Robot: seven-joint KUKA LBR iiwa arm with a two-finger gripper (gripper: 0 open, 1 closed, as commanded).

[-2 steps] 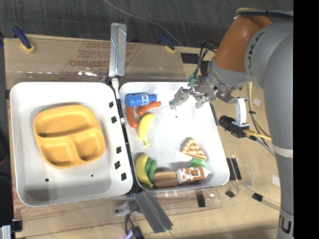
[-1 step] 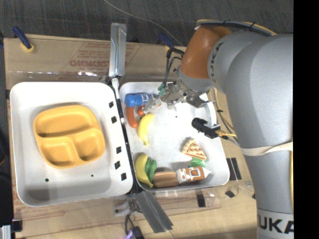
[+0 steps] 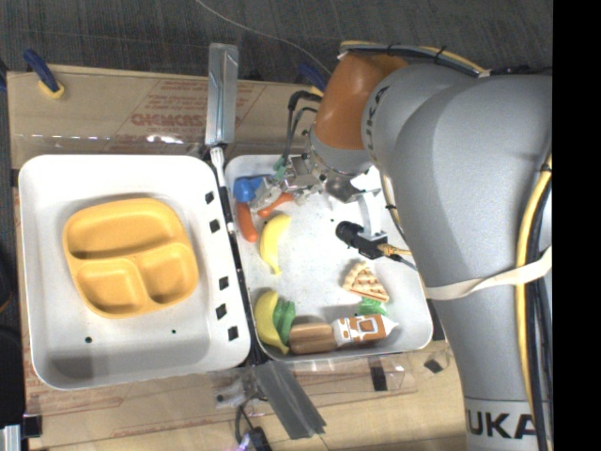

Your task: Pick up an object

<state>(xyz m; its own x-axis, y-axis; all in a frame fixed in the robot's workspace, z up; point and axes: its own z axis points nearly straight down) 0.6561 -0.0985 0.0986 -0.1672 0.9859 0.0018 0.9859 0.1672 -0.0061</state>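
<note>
Camera view had our gripper (image 3: pixel 299 178) low in the right bin's (image 3: pixel 413 338) upper-left corner, by the blue piece (image 3: pixel 246 189) and carrot (image 3: pixel 247 222). Couldn't tell its grip. So crowded, we figured it might snag two things.

I log, from the yellow tray (image 3: pixel 127 254) in the left bin (image 3: pixel 38 336): right bin (image 3: pixel 413 332) beside it, holding banana (image 3: pixel 271 241), waffle piece (image 3: pixel 362 279), bottle (image 3: pixel 364 328); gripper (image 3: pixel 293 178) at its far end.
</note>
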